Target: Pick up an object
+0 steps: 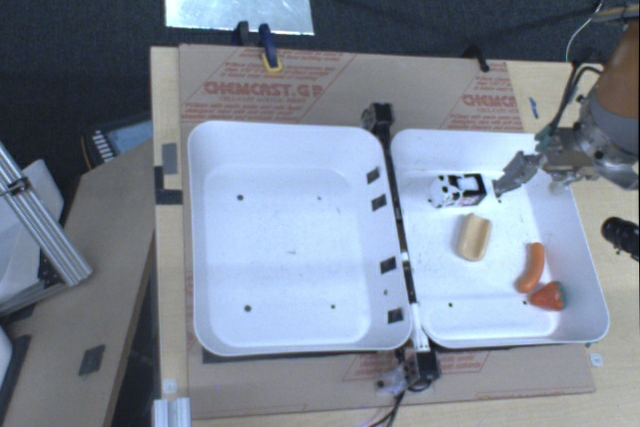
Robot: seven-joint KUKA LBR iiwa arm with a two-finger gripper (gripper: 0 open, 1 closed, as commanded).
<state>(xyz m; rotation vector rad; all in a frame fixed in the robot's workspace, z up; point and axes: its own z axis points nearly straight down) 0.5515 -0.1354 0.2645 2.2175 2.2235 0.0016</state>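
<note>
Camera view: two shallow white bins are being seen side by side on the surface [330, 80], the left bin [215, 150] and the right bin [590, 315], joined along a dark central seam.

The arm [615, 105] is being seen reaching in from the right, with the pincer [508, 177] hanging over the upper middle of the right bin. How far the pincer is parted cannot be told: its tip is too small and blurred to be resolved. Nothing is being seen between its tips. It is being recorded as just beside the black-and-white object [458, 189], on that object's right; whether the two are touching cannot be told.

Contents of the right bin, counted: four objects.
- One black-and-white object, small and blocky, lying near the upper left part of the bin.
- One tan oblong object [473, 237], lying just below the black-and-white one, apart from it.
- One orange elongated object [533, 266], lying tilted toward the bin's right side.
- One red object [547, 296], with a small green end, lying just beside the lower end of the orange one.

All four objects are being seen resting on the bin floor.
</note>
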